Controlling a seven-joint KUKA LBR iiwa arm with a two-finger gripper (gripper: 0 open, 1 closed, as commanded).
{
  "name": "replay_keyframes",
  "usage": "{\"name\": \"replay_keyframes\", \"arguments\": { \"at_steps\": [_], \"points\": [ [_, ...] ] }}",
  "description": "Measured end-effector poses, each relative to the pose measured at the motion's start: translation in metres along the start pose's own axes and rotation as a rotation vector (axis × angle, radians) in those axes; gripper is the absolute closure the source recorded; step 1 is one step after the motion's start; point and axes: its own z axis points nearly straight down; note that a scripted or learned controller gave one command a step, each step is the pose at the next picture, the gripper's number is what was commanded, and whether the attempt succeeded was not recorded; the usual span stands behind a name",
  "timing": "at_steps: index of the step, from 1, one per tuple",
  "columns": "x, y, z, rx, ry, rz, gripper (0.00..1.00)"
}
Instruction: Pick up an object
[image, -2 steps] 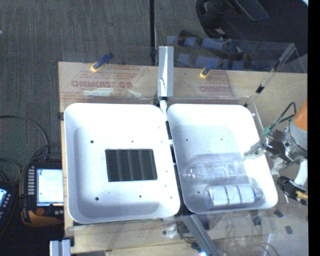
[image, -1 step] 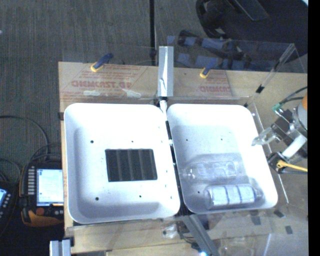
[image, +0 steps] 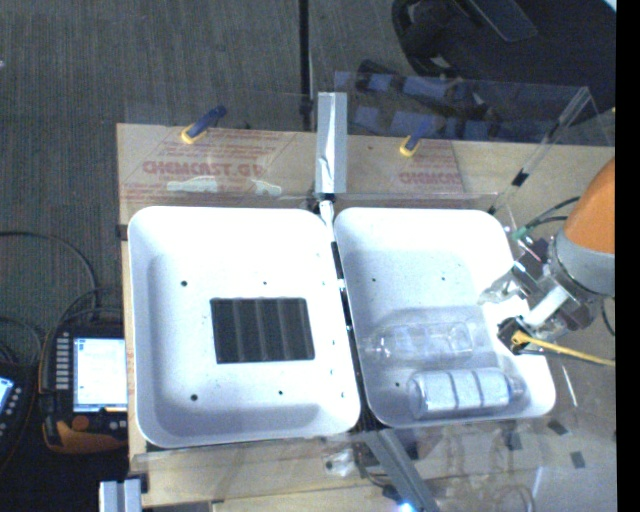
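The gripper (image: 515, 290) hung over the right bin's (image: 420, 228) right rim; how far open, I could not tell. Inside this bin lay a clear bottle (image: 420, 340) and a grey pack (image: 465, 390). Behind it to the left, red print (image: 210, 168) seemed to read "CHEMCAST".

Light falls hard from above on my two bins (image: 143, 300) — their white floors wash out almost to glare, with only soft grey shade along the walls. The carpet (image: 60, 120) around the bench (image: 135, 190) is dim and grainy. The whole picture is soft — the clear bottle (image: 420, 338) nearly melts into the white, and my orange band (image: 605, 215) blurs at the edge.
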Motion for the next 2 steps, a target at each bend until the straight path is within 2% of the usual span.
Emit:
{"name": "replay_keyframes", "arguments": {
  "at_steps": [1, 2],
  "points": [
    [0.001, 0.0, -0.009, 0.001, -0.003, -0.003, 1.0],
    [0.066, -0.008, -0.075, -0.003, 0.0, 0.24, 1.0]
  ]
}}
